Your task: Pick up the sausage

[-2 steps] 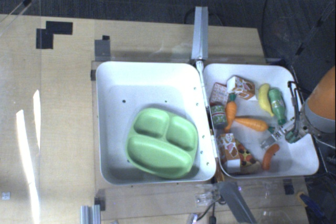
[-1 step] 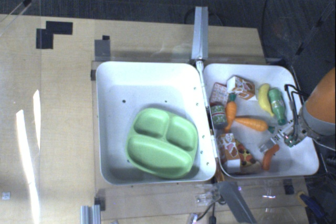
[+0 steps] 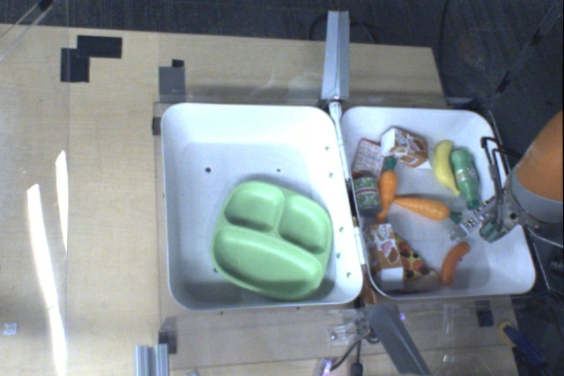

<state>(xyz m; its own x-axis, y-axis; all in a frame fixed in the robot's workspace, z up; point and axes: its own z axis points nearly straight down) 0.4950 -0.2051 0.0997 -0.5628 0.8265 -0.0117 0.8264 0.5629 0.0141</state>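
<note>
The sausage (image 3: 454, 262), a short reddish-orange piece, lies tilted on the floor of the right bin (image 3: 515, 277) near its front right corner. My gripper (image 3: 480, 224) hangs just above and to the right of the sausage's upper end, close to the bin's right wall. Nothing shows between its tips, and the sausage rests free on the bin floor. The grey arm with its orange band (image 3: 545, 167) reaches in from the right edge.
Around the sausage lie an orange carrot (image 3: 423, 208), a second carrot (image 3: 386, 194), a printed snack box (image 3: 397, 253), a green bottle (image 3: 464, 174), a banana (image 3: 445, 165), a carton (image 3: 405, 145) and a small can (image 3: 366, 192). The left bin (image 3: 194, 145) holds a green divided plate (image 3: 275, 238).
</note>
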